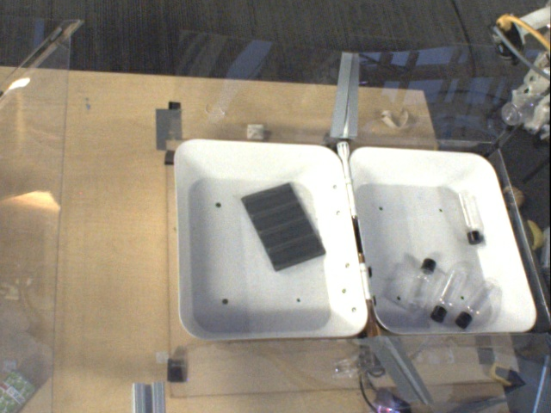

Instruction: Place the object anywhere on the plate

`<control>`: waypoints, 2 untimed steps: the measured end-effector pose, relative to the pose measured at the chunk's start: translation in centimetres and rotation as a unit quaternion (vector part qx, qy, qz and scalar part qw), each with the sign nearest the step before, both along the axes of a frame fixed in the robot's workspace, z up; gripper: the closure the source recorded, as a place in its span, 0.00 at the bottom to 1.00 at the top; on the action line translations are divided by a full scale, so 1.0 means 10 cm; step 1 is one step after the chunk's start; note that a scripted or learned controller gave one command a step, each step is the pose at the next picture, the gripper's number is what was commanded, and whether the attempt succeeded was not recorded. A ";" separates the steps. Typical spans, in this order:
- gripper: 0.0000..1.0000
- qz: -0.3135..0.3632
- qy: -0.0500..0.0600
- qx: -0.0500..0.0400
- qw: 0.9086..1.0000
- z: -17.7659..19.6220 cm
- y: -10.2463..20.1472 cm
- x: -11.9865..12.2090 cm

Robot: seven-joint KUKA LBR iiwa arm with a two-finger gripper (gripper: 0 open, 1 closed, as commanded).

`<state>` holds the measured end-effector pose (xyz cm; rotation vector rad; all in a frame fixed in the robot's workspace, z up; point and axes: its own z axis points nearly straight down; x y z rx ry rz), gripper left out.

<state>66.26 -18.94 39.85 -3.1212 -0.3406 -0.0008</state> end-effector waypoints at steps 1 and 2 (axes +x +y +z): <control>1.00 0.002 0.000 0.001 1.000 0.09 0.02 0.01; 1.00 0.005 0.001 0.003 1.000 0.19 0.04 0.02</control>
